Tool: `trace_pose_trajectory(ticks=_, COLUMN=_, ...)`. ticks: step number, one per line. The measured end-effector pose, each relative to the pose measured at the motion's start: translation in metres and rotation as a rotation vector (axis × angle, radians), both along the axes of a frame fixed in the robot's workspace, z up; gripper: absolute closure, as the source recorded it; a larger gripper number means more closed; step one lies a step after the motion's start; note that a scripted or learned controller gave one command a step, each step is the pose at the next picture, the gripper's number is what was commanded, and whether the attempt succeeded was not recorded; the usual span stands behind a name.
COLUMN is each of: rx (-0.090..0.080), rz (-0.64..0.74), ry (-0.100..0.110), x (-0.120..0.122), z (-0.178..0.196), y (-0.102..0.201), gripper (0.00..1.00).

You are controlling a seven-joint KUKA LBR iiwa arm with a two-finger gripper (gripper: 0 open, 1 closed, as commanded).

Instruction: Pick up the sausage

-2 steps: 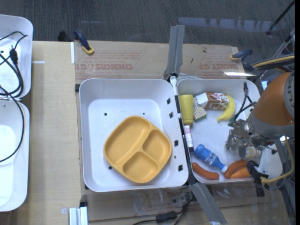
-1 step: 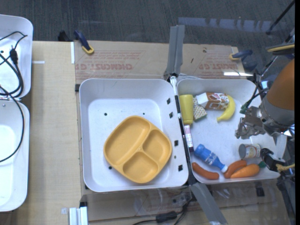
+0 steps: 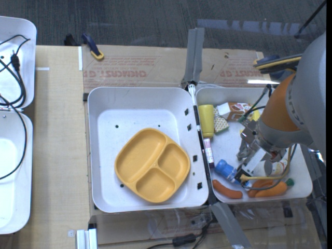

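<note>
You have the sausage (image 3: 227, 190) lying flat in the right bin (image 3: 305, 187), against the near wall and close to that bin's near left corner. It is reddish brown and runs roughly along the wall. Just to its right, almost end to end with it, lies an orange piece with a green tip, which looks like a carrot (image 3: 268, 191), though the arm's cabling crosses it and makes it hard to read.

Your gripper (image 3: 249, 158) hangs over the middle of the right bin, above and to the right of the sausage and apart from it. You cannot tell from this angle how far it is open, and nothing can be seen held in it. The grey arm with its orange band (image 3: 277, 113) covers much of the bin's right half.

A small blue object (image 3: 224, 168) sits just above the sausage, between it and the gripper. A yellow bottle (image 3: 206, 119) lies along the bin's left wall, with a slim pen-like stick (image 3: 208, 152) below it. Snack packets (image 3: 234, 110) lie near the far wall.

The left bin (image 3: 104, 113) holds a yellow divided plate (image 3: 152, 165), tilted askew. Both bins rest side by side on the table (image 3: 57, 139).
</note>
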State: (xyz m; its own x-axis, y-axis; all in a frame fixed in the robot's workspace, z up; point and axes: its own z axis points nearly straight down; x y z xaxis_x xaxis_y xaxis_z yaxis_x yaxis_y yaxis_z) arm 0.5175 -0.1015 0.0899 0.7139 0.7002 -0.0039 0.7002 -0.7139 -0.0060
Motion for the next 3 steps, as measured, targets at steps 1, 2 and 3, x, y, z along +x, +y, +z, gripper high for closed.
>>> trace_pose_trajectory(ticks=1, rx=-0.002, rz=0.132, ry=-0.003, x=0.063, z=0.001, y=-0.101, gripper=0.00)
trace_pose_trajectory(ticks=2, rx=-0.003, rz=-0.045, ry=-0.004, x=0.067, z=0.065, y=-0.092, gripper=0.00)
trace_pose_trajectory(ticks=3, rx=-0.001, rz=-0.222, ry=-0.001, x=0.007, z=0.001, y=-0.062, gripper=0.00)
